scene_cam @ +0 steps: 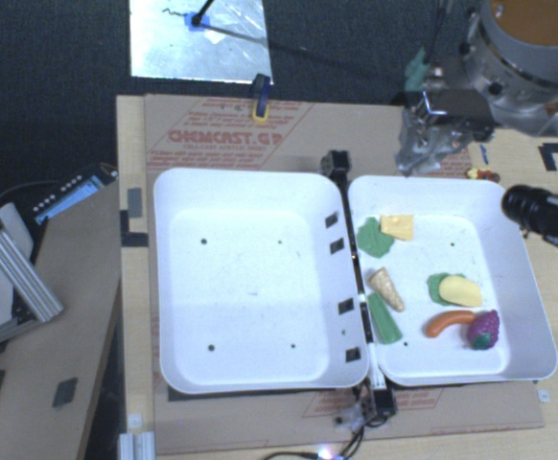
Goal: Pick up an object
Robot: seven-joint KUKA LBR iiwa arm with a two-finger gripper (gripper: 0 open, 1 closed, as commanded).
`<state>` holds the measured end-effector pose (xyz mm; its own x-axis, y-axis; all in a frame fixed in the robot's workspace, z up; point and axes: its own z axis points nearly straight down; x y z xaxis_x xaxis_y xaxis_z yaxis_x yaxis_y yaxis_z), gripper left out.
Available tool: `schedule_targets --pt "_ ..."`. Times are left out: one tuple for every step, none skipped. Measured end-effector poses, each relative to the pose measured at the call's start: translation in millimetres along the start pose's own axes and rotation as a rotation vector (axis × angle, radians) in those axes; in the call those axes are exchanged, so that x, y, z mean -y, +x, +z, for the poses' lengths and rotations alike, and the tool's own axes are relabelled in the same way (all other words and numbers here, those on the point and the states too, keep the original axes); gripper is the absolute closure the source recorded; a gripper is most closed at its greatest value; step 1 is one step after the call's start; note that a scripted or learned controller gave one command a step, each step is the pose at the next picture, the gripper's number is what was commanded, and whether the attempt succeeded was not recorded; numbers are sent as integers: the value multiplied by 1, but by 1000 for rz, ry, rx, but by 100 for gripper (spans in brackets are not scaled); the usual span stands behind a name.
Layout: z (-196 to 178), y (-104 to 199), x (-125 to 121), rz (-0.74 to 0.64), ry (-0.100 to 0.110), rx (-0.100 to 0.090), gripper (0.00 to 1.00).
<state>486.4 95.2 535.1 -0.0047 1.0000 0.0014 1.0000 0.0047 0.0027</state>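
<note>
My gripper (423, 149) hangs above the far rim of the right bin (523, 286), behind everything that lies in it. The bin holds a yellow wedge (398, 226) beside a green leaf piece (375, 240) near its far left corner. A beige cone-shaped piece (386, 288) and a long green pod (386, 321) lie along its left wall. Toward the near right are a yellow piece (461, 290) resting on a green one, an orange sausage shape (448, 323) and a purple grape bunch (484, 330). Nothing is seen in the gripper.
The left bin (250, 276) adjoins the right one along a black hinged divider (356, 286). Behind the bins lie a cardboard sheet (221, 127), a yellow-and-blue clamp (260, 99) and a shiny metal plate (197, 27).
</note>
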Motion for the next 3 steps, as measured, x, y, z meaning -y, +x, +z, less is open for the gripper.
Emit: schedule_targets --pt "0 20 0 0 0 0 100" --pt "0 38 0 0 0 0 100" --pt "0 59 0 -1 1 0 100"
